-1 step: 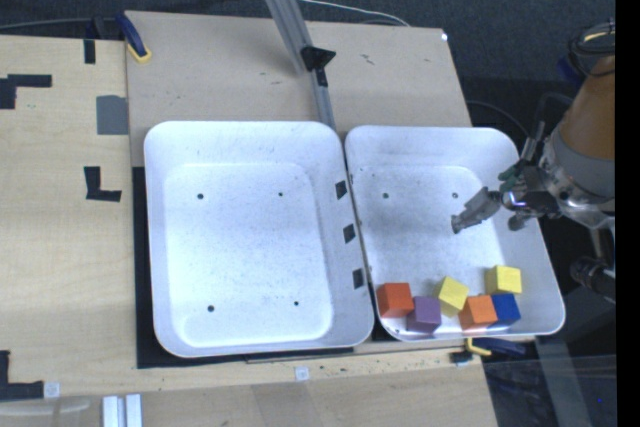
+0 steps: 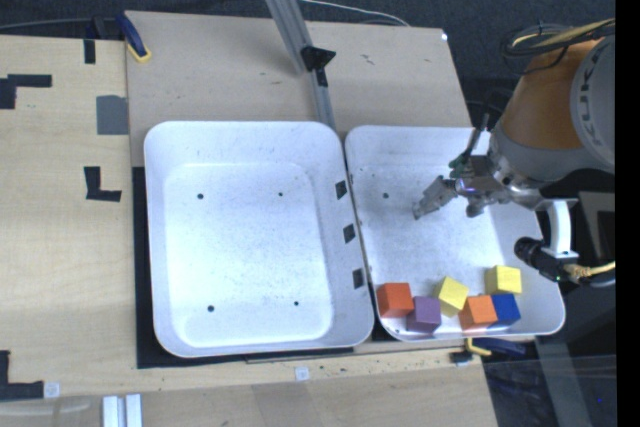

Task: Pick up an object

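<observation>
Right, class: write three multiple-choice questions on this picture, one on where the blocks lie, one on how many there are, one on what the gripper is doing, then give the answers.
1. Where do the blocks lie?
A. left bin
B. near edge of the right bin
C. on the bench

2. How many blocks are there?
A. three
B. six
C. nine

3. The gripper is
A. above bare bin floor, away from the blocks
B. resting on a block
C. over the left bin

Answers:
1 B, the blocks cluster at the right bin's near rim.
2 B, two orange, two yellow, one purple, one blue.
3 A, the gripper is mid-bin.
</observation>
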Robot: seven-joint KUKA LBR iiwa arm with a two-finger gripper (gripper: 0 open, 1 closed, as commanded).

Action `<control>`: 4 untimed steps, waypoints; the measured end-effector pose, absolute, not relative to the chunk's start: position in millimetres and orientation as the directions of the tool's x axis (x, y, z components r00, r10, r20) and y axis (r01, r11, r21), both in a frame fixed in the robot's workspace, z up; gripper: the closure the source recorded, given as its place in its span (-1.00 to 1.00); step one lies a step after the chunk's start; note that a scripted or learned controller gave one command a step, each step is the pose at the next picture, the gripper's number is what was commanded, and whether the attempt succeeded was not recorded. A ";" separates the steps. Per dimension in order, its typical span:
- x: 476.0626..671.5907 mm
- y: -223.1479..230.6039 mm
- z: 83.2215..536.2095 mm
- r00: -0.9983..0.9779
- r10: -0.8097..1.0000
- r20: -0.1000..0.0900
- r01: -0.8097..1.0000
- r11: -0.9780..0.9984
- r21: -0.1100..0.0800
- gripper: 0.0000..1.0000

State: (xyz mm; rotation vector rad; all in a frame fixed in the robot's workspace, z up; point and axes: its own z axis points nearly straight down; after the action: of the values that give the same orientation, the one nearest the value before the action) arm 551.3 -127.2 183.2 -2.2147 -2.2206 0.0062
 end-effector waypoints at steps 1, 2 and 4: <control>538.1 -130.4 205.3 0.000 1.000 0.000 1.000 0.000 0.000 -1.00; 507.6 -108.8 248.5 -0.003 1.000 0.001 1.000 0.003 0.002 -1.00; 580.5 -0.5 195.4 -0.005 1.000 0.000 1.000 0.005 0.002 -1.00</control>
State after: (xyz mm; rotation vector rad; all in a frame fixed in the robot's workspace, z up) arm 580.5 -0.5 195.4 -2.2171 -2.2278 -0.0030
